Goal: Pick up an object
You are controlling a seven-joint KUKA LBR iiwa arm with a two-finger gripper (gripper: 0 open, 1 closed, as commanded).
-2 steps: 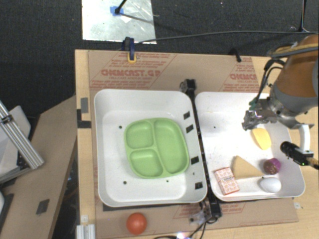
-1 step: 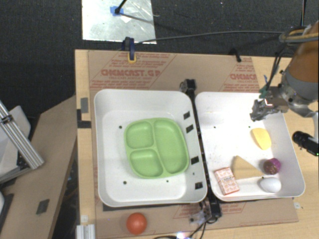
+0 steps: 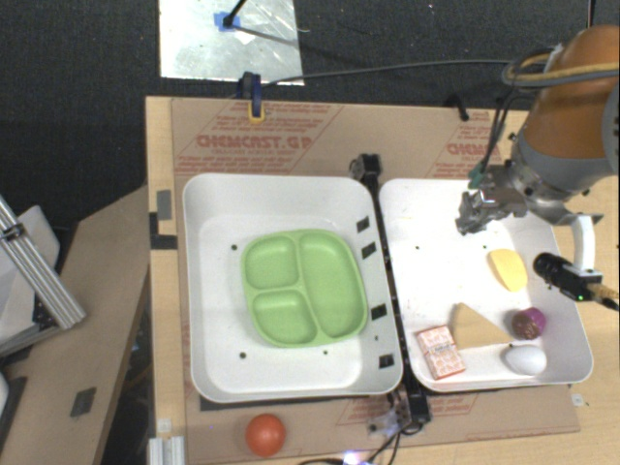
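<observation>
Hovering: gripper (image 3: 472, 213) over right bin (image 3: 418, 223), upper middle; I cannot tell its state. Nearest target: yellow piece (image 3: 508, 268), toward right edge, just below-right of gripper, long axis running top edge to bottom. Wedge (image 3: 475, 327) farther, bottom edge.

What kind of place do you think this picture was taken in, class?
Probably a robotics lab test bench: a robot arm reaches over two white bins, one holding a green divided tray, the other small toy-like objects.

A dark floor (image 3: 77, 85) surrounds the wooden bench (image 3: 116, 289). A shiny metal sheet (image 3: 228, 27) lies beyond it.
</observation>
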